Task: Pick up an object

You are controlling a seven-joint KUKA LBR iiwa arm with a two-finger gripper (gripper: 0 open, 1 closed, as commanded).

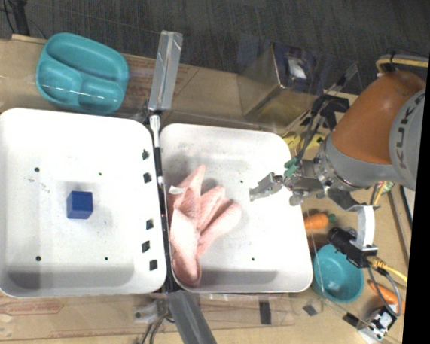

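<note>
We see gripper over right bin, can't tell its state; pink cloth lies left, apart.

Clutter we saw around the bins

We noted a teal divided tray on the bench beyond the left bin, a small teal bowl by the right bin's near corner, and an orange carrot-like piece just above it.
</note>
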